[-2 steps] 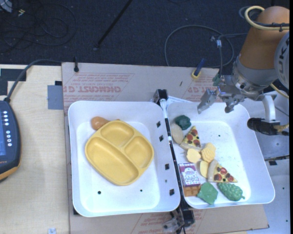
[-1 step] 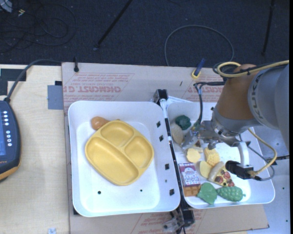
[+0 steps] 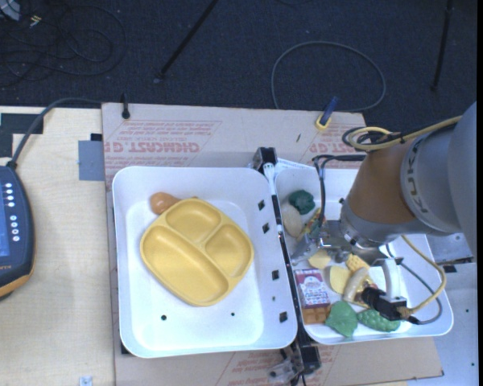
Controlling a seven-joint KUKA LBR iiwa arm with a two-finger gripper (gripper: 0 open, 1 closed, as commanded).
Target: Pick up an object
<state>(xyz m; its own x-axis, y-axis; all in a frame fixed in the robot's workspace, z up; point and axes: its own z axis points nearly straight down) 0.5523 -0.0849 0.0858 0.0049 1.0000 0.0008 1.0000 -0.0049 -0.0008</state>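
Arm (image 3: 402, 191) reaches in from the right edge of the frame and is down over the right bin (image 3: 435, 316), wrist low above the clutter in the middle of that bin. Gripper (image 3: 338, 244) sits among the items, mostly hidden under the wrist; whether it is spread or closed, or has hold of anything, I cannot tell from here.

Progress, as a judgement: nothing is visibly lifted. All items appear to lie in the bins, so the pick itself looks not yet done; the arm seems to be at the descent or grasp stage.

Candidates in the right bin: a dark green piece (image 3: 302, 201) toward the upper part, yellow pieces (image 3: 342, 276) just beside the gripper, a red packet (image 3: 311, 288) at lower centre near the divider, a green lump (image 3: 343, 318) and a second green shape (image 3: 378, 320) along the lower edge. Which one is targeted is unclear; the yellow pieces are nearest.

Left bin (image 3: 137, 312): a yellow divided plate (image 3: 197, 249), with an orange thing (image 3: 163, 202) tucked at its upper left edge.

Writing: the cardboard (image 3: 169, 139) under the bins has red print, seen upside down; not legible with confidence. The red packet carries small print, too fine to read. A pendant (image 3: 4, 227) lies at the left edge of the frame, screen lit, text unreadable.
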